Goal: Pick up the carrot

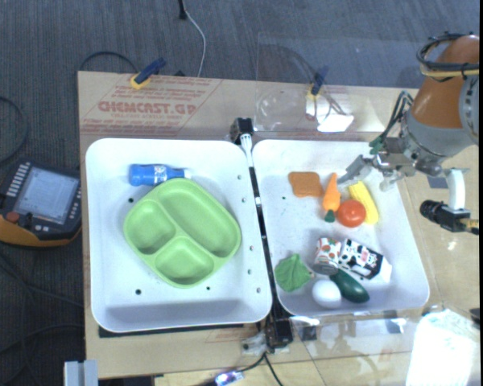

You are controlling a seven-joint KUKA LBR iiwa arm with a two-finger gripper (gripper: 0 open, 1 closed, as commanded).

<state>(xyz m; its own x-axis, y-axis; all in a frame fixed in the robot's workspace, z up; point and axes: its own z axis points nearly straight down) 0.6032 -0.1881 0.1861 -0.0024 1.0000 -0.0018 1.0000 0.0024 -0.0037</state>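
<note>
Camera view: carrot lies free in right bin, fingers spread above its upper right

Camera view shows the carrot lying in the right bin, upper middle, tilted w/ its green end down-left. The gripper sits just right of and above it, near the bin's top-right rim; fingers are spread apart, nothing between them. One fingertip points toward the carrot's top end but a small gap shows, so not touching.

Around the carrot: an orange flat piece just to its left, a red tomato touching or nearly touching its lower right, and a yellow piece right beside that, between carrot and bin wall. The tomato and yellow piece crowd the side nearest the arm. Lower in the bin: a cow-print carton, a green leaf, a white egg, a dark green veg.

Left bin holds a green divided plate and a blue bottle lying above it. Both bins rest on the worktop.
</note>
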